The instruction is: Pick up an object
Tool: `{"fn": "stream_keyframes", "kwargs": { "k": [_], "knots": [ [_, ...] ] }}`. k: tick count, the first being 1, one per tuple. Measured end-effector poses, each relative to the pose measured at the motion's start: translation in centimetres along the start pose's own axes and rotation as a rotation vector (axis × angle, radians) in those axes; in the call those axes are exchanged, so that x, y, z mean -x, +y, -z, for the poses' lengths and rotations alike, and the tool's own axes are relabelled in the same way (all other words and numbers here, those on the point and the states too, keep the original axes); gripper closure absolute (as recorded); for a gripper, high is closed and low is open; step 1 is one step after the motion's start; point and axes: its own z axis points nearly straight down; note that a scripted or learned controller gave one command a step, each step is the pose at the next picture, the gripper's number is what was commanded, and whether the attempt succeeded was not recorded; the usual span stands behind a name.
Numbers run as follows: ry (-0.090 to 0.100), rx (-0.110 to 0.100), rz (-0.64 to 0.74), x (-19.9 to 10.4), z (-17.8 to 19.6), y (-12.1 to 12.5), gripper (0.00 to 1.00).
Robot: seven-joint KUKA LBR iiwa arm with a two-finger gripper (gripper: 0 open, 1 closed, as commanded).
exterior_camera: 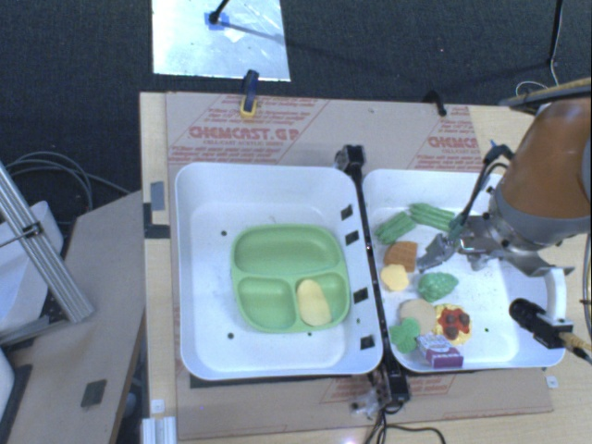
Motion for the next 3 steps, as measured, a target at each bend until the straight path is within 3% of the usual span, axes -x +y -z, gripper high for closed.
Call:
{"fn": "stream_keyframes", "kwargs": {
  "k": [1, 3],
  "knots": [
    [-0.001, 0.008, -0.004, 1.36, -13.03, 2.52, 0.00],
    [-0.004, 0.011, -0.004, 1.49, -12.44, 2.56, 0.00]
  ]
}}
